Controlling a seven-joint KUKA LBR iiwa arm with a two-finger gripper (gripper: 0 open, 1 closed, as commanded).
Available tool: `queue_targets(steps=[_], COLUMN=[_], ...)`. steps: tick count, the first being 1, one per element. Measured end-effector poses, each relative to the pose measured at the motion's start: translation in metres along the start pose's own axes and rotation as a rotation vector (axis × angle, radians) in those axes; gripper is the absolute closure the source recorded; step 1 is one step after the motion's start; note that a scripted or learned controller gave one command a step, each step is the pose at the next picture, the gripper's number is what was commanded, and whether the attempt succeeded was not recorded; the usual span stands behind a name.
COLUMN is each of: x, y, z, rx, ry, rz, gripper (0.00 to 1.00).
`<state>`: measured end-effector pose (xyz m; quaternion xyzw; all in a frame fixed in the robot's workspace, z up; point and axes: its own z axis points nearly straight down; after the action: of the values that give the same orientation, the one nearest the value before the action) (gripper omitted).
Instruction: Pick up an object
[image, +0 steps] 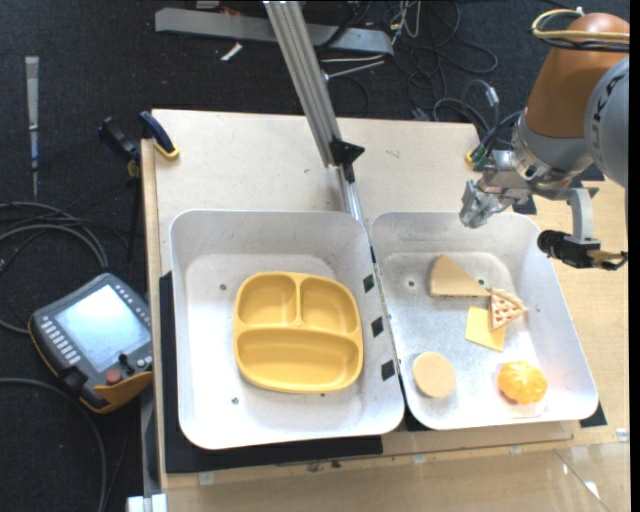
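Orange (522, 383) sits at five o'clock in the right bin (570, 320); end effector (478, 207) hovers at twelve o'clock, grip state unreadable.

camera view: fixed above bench (250, 160) | looks down at a slant | both white bins (190, 300) in frame | arm (575, 90) enters right

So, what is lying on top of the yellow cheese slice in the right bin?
A small pizza slice overlaps the upper corner of the cheese slice. That corner of the cheese is hidden beneath it. The rest of the cheese is uncovered on the bin floor.
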<state>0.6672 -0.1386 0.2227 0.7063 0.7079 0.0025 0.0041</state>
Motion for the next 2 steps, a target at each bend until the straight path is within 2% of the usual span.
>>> queue_targets(steps=[1, 2], x=[0.000, 0.052], y=[0.002, -0.024], z=[-0.044, -0.043], rx=[0.002, 0.010], ry=[0.001, 0.004], rz=[-0.001, -0.005], gripper=[1.00, 1.00])
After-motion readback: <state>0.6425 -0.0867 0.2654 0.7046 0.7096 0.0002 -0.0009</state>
